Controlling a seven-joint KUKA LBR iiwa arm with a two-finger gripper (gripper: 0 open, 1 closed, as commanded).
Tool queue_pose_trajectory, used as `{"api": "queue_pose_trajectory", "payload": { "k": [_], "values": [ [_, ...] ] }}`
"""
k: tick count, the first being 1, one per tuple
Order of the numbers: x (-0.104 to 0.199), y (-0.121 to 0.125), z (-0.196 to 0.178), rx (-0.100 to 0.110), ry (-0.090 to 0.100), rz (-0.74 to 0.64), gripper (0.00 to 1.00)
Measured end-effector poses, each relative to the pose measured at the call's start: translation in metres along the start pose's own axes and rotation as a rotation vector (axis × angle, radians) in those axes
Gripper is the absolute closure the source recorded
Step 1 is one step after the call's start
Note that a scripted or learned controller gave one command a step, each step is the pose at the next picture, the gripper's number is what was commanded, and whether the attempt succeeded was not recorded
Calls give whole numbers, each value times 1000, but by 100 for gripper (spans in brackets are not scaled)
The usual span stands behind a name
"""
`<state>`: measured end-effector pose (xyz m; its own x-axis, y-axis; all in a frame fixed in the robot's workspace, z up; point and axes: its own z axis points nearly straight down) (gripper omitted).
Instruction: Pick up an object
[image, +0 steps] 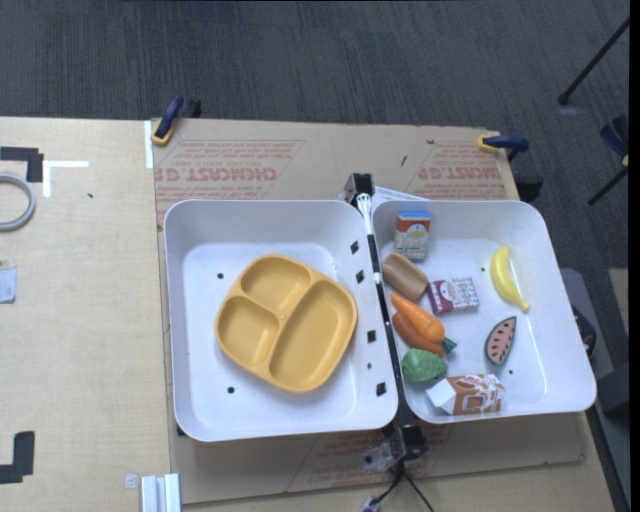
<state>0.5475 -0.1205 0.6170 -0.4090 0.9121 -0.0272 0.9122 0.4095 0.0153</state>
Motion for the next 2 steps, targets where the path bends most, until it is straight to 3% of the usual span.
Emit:
{"api": "queue_pose_trajectory", "payload": {
  "k": [2],
  "values": [
    [-1,3,-18,-5,-6,-4,100]
  ]
}}
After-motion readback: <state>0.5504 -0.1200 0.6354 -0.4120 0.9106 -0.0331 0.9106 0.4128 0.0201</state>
